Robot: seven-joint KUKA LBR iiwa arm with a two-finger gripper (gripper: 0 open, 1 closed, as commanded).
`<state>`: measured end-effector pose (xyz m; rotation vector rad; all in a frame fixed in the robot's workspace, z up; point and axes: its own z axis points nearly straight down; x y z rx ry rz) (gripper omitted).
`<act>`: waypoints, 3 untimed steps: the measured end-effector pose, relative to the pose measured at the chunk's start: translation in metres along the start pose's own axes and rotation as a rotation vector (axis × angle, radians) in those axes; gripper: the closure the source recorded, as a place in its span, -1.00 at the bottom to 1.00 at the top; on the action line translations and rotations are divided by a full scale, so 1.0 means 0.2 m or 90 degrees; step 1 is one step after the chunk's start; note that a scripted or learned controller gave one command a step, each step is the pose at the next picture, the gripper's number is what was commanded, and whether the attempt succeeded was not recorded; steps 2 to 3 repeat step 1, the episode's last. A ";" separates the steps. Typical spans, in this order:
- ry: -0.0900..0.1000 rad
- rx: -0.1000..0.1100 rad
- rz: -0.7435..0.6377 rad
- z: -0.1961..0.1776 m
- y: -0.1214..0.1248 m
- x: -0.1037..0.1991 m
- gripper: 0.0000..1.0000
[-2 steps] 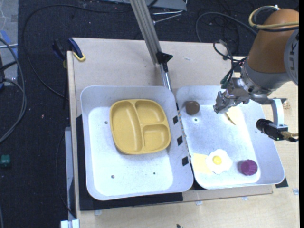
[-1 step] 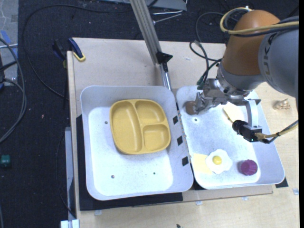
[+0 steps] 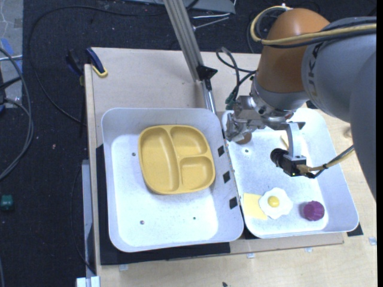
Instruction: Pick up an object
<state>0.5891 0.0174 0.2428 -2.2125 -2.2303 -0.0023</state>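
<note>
Camera view: two white bins on worktop (image 3: 143, 76). Left bin (image 3: 167, 220) has yellow tray (image 3: 176, 158) with three parts. Right bin (image 3: 335, 214) has fried egg toy (image 3: 274, 202), yellow slice (image 3: 251, 205) just beside it, purple ball (image 3: 312, 210) near. Arm (image 3: 317, 52) leans in from right. End effector (image 3: 242, 129) low over right bin's top left corner, well apart from toys. Clenched or released: cannot tell. Looks like reach step, nothing picked. Next: probably move over toy, go down, squeeze.

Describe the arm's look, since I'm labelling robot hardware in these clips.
The arm is bulky and grey, with a rounded orange band above the wrist. A yellowish cable loops beside the band. Below sits a metallic grey gripper with black wiring.
</note>
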 end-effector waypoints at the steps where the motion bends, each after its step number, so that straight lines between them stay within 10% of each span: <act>1: 0.000 0.002 0.000 -0.01 -0.06 0.27 1.00; 3: 0.000 0.002 0.000 -0.01 -0.06 0.27 1.00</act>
